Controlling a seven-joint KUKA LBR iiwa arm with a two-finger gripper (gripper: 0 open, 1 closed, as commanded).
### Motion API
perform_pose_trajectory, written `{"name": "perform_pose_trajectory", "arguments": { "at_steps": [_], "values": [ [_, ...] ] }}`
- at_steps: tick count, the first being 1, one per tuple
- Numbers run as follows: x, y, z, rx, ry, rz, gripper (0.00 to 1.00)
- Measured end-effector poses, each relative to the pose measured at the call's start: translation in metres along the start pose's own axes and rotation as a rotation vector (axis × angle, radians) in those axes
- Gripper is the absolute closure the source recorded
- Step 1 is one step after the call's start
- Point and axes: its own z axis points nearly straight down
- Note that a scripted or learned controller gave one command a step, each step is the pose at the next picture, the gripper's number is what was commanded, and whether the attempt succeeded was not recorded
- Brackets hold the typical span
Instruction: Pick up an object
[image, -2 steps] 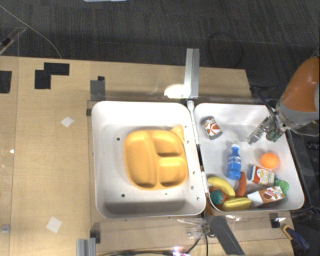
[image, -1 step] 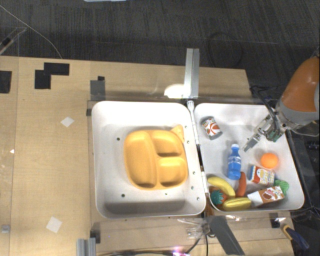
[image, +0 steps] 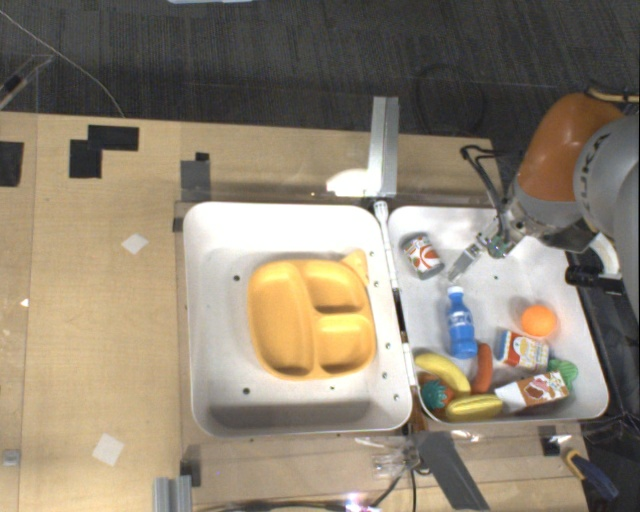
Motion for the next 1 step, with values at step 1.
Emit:
{"name": "perform_pose_trajectory", "arguments": {
  "at_steps": [1],
  "values": [
    [0.0408, -0.0149, -0.0558, -0.010, -0.004, 0.026, 0.00]
  ]
}}
